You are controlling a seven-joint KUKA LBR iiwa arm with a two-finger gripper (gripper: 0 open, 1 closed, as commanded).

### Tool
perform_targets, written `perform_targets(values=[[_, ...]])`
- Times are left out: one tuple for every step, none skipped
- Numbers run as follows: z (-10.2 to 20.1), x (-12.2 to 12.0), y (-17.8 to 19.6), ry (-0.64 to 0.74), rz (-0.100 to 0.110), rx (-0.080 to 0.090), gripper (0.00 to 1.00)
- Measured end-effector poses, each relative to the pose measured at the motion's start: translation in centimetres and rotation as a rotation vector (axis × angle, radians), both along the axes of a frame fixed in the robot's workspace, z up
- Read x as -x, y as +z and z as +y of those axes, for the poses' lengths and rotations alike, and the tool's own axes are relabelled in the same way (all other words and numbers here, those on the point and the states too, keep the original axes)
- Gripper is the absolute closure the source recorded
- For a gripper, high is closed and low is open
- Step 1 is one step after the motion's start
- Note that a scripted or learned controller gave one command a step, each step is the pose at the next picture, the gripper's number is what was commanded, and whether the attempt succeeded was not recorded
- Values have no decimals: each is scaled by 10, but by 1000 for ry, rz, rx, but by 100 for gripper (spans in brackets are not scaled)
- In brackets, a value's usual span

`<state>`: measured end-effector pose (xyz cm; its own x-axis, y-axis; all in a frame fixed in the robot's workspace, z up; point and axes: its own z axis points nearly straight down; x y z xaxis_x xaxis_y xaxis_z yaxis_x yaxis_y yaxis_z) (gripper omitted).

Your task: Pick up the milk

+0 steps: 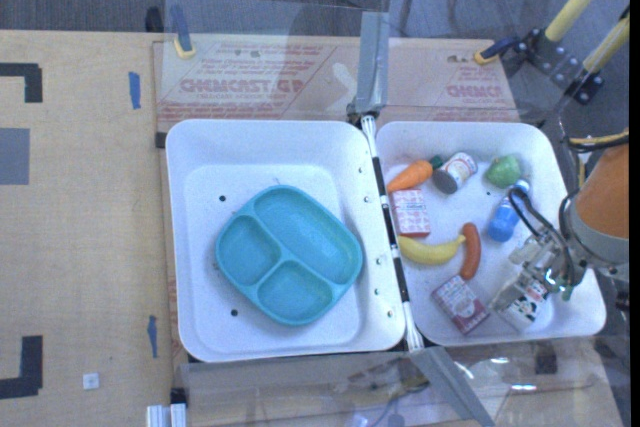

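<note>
Far left, bare wooden bench (80, 245) w/ blue tape bits and black corner marks. Left bin (190, 155) holds a teal divided plate (289, 255), three compartments, lying flat and slightly rotated, roughly mid-bin.

Right bin (545, 143), going left to right: a carrot (409, 177) near the divider at the top; below it a small red-and-white packet (410, 213); under that a banana (433, 250) lying crosswise. A small can (455, 171) sits just beside the carrot's tip. A red carton (460, 304) lies tilted near the bin's front edge. An orange-red sausage-shaped item (470, 251) touches the banana's right end. A blue block (501, 223) is just right of that, w/ a green item (504, 170) above it toward the back.

The milk (527, 307), a white carton w/ dark patches, lies at the front right corner of the right bin, near the red carton. The gripper (530, 277) is right over it, approx. touching its top; finger spread is hidden in the wrist clutter and cables, so can't tell if it has hold of the carton. Arm's orange band (608, 205) is at the right edge.
</note>
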<state>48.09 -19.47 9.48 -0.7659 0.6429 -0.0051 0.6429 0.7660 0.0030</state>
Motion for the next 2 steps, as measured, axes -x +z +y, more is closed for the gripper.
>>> perform_targets(values=[[-1,-1,10,-3,-7,1,100],[40,0,106,-75,2,0,100]])
